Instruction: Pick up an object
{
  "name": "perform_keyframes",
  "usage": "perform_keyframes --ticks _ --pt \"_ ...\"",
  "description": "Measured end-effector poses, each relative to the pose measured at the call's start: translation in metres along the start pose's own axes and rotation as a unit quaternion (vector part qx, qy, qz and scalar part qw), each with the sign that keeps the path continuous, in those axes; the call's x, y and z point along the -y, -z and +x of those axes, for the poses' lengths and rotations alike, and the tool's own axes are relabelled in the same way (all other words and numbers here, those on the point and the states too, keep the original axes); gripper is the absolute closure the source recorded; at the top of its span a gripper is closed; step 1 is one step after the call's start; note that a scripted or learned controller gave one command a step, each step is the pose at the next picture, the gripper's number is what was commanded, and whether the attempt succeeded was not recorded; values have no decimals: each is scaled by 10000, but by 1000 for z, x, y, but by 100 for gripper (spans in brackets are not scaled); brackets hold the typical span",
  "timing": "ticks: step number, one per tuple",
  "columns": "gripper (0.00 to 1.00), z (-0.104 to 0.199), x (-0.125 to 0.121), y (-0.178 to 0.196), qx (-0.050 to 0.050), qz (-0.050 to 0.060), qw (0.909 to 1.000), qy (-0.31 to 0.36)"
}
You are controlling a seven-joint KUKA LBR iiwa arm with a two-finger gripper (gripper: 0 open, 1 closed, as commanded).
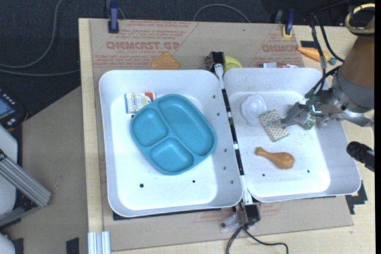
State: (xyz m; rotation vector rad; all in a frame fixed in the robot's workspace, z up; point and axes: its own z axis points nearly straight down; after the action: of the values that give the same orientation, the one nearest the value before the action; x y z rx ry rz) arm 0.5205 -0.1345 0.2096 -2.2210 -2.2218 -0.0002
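Patterned cloth or card, a small square piece [274, 125] with a fine check, is seen lying tilted in the right bin [333, 181], near its middle; it is the thing nearest the gripper [293, 116]. Just to its upper left, touching or nearly touching it, one pale translucent rounded object [254, 107] is found. Below the square piece, apart from it, one tan gourd-shaped object [276, 157] is laid on its side, its narrow neck turned to the left. Three loose things are thus counted in the right bin.

One blue divided plate [172, 134] with three compartments is set in the left bin [119, 181], and one small printed packet [138, 101] is tucked at the plate's upper left edge, partly under it. Two white bins are counted, side by side, joined along a dark seam.

On the brown board behind the bins, one orange lump [165, 60], one yellow-green ball [232, 62] and one orange carrot-like piece [312, 54] are seen, and two blue clamps [113, 16] are fixed at the far edge.

The arm [357, 83] is reached in from the right, low over the right bin, its wrist bent towards the left. The gripper is held just right of the square piece; whether anything is gripped, and how wide it stands, cannot be told.
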Motion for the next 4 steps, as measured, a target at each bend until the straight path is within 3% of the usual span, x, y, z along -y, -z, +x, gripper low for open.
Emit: perform_keyframes --ticks 1,2,3,4 --pt "0 -4 -5 -124 -11 36 10000 -6" --pt "0 24 35 -126 -13 25 10000 -7" --pt "100 23 33 -115 3 -3 10000 -12" --pt "0 23 33 -115 2 0 10000 -12"
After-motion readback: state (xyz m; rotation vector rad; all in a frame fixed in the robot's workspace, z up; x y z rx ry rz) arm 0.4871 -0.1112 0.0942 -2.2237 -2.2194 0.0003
